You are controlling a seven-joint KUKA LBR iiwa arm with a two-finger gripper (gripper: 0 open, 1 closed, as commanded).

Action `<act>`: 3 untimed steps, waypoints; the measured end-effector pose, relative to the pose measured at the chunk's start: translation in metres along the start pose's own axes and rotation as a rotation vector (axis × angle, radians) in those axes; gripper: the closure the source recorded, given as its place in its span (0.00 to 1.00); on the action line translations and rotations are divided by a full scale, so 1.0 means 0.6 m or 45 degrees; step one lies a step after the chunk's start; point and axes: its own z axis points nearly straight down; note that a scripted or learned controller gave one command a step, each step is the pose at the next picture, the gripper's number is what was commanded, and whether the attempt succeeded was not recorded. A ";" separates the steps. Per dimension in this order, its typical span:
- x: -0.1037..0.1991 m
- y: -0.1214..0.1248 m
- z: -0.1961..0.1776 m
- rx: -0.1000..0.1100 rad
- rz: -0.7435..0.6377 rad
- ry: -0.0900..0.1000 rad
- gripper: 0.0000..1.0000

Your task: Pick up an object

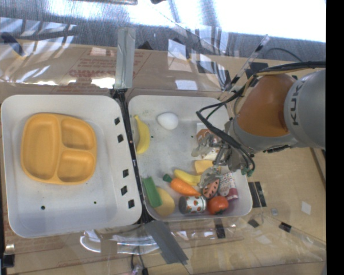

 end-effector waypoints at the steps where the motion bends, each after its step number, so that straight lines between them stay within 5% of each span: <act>1: -0.023 0.065 0.050 0.001 -0.213 -0.007 0.00; 2: 0.040 0.144 0.049 0.004 -0.202 -0.014 0.00; 3: 0.037 0.148 0.032 0.004 -0.212 -0.018 1.00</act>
